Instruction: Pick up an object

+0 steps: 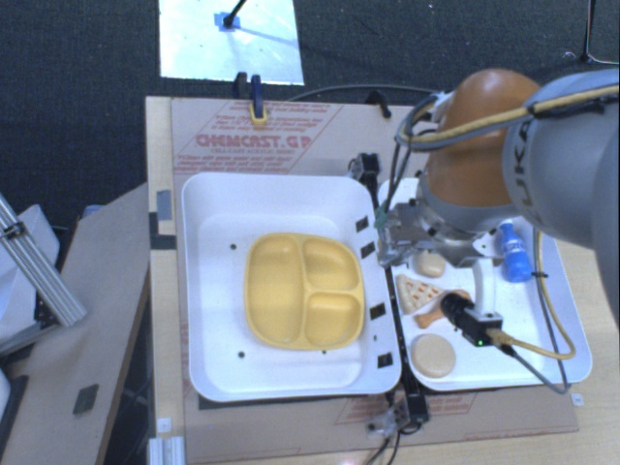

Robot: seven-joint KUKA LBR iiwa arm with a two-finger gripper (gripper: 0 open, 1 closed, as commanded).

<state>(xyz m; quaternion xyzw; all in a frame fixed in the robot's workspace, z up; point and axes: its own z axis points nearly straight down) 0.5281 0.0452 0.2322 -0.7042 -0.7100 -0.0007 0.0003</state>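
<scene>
nearest me in the right bin (572,352) i see a round tan cookie (434,355), then a pizza slice toy (419,294) and a blue bottle (513,253). my hand (407,250) sits low just behind the pizza slice; i cannot tell its opening. the left bin (208,260) holds a yellow divided plate (303,291).
</scene>
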